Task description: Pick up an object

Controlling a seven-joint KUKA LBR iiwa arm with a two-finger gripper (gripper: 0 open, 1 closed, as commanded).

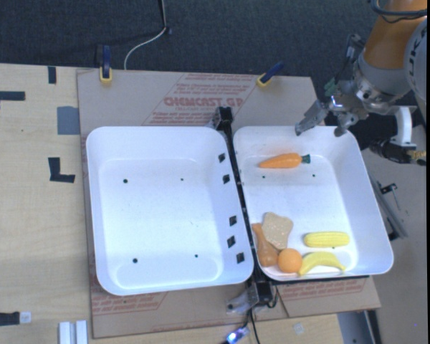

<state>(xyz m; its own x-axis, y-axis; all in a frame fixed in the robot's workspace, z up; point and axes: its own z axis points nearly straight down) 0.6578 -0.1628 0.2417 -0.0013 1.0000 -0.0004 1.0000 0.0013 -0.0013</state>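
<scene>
1. The arm (398, 31) hangs over the far right corner of the right bin (365, 192), with its tool (321, 126) just above the bin's rim. The two fingers are spread apart and there is nothing between them.

2. Everything it could pick lies in that right bin. A carrot (283, 161) sits alone near the far end, closest to the tool. At the near end there's a cluster: a slice of bread (276, 228), an orange (289, 261), a corn cob (326, 239) and a banana (322, 264).

3. To my eye this is the approach step: nothing is grasped yet, and the tool is still well above the things.

4. The next move, I'd guess, calls for swinging in over one item, likely the carrot since it lies apart from the rest, turning the fingers across its narrow width, then dropping straight down before closing.

5. The left bin (158, 206) holds nothing to go for.
</scene>
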